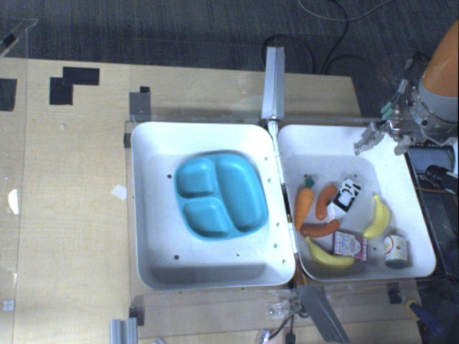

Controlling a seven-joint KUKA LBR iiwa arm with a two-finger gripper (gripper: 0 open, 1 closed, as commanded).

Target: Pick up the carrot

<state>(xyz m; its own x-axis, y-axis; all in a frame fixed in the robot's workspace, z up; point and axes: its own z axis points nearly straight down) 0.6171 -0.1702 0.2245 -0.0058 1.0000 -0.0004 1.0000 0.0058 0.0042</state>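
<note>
Crowding is the risk: the carrot (304, 202) lies in the right bin (423, 264) with a sausage (320, 228) touching its near end, so closing fingers could catch both. Orange, tapered, green-topped, it points away. Beyond, the gripper (384, 136) hovers open over the far rim.

A robotics lab: bench-mounted bins (143, 213), loose cables (337, 9).

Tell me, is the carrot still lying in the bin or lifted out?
In the bin. The carrot lies against the right bin's left wall; the gripper is apart from it.
</note>
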